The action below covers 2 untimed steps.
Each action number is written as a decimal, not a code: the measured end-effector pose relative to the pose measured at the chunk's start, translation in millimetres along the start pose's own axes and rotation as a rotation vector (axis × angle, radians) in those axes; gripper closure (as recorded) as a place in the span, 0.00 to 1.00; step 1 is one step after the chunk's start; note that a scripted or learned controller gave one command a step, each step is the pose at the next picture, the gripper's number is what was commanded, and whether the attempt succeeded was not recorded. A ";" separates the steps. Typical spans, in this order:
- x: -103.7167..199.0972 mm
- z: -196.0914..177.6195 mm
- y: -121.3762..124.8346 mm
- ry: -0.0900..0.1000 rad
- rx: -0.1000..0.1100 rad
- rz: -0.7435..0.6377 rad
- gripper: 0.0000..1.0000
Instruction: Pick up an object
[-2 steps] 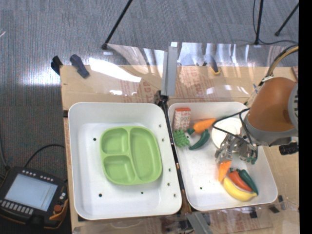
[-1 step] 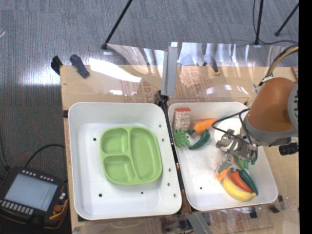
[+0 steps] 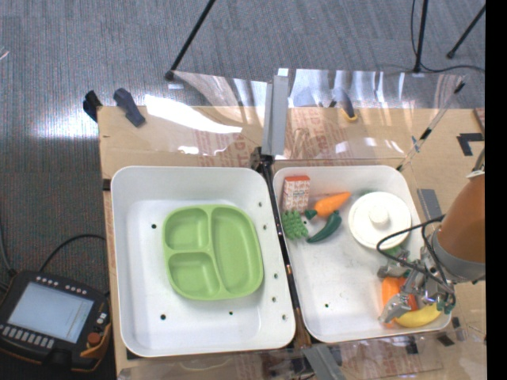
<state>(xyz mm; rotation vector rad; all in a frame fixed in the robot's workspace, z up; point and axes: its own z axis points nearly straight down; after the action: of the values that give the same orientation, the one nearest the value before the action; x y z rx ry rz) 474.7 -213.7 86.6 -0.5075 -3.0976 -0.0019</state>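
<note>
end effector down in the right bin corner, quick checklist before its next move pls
1. End effector over the right bin: ok, at its near right corner.
2. A target under it: ok, a banana and an orange item lie there.
3. Something gripped: cannot tell, clutter hides it.
4. Room from the bin wall: not ok, the banana lies against the rim.
5. White lid apart from it: ok.
6. Green tray out of the way: ok, left bin.
</note>
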 end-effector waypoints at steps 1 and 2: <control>-2.1 -10.4 1.5 -0.006 -0.002 -0.002 1.00; 20.2 0.5 63.6 0.001 -0.001 -0.208 1.00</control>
<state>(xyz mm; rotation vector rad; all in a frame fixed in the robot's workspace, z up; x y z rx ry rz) 475.9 -146.9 86.2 -0.1836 -3.1331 -0.0044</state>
